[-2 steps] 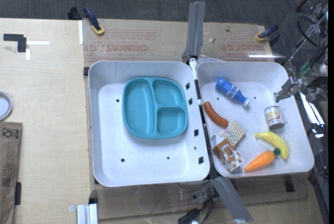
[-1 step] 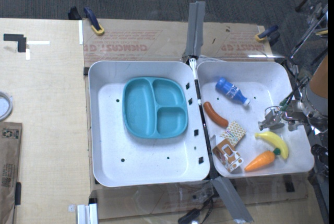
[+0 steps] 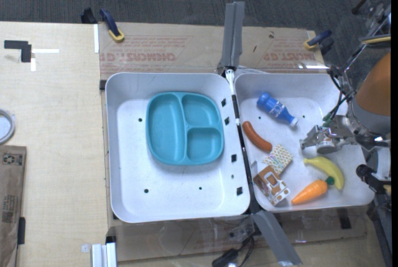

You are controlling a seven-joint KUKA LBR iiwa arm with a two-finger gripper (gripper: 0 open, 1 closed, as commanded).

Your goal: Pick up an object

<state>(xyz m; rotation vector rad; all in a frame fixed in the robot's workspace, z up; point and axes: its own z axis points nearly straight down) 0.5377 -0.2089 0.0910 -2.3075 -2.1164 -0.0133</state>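
The right bin [image 3: 298, 82] holds several toys. A blue bottle [image 3: 275, 108] lies toward the back and an orange-brown sausage [image 3: 257, 136] lies near the left wall. A checkered cracker [image 3: 278, 159] and a brown patterned box [image 3: 272, 183] sit toward the front left. An orange carrot [image 3: 309, 192] and a yellow banana [image 3: 325, 167] lie at the front right. My gripper [image 3: 316, 140] hangs low over the right side of this bin, just above the banana and right of the sausage. I see nothing held in it.
The left bin [image 3: 124, 154] holds a teal divided plate [image 3: 185, 129]. A grey divider bar [image 3: 233, 35] stands behind the seam between the bins. Clamps [image 3: 112, 26] sit on the cardboard at the back. The arm's orange band [image 3: 379, 88] is at the right edge.
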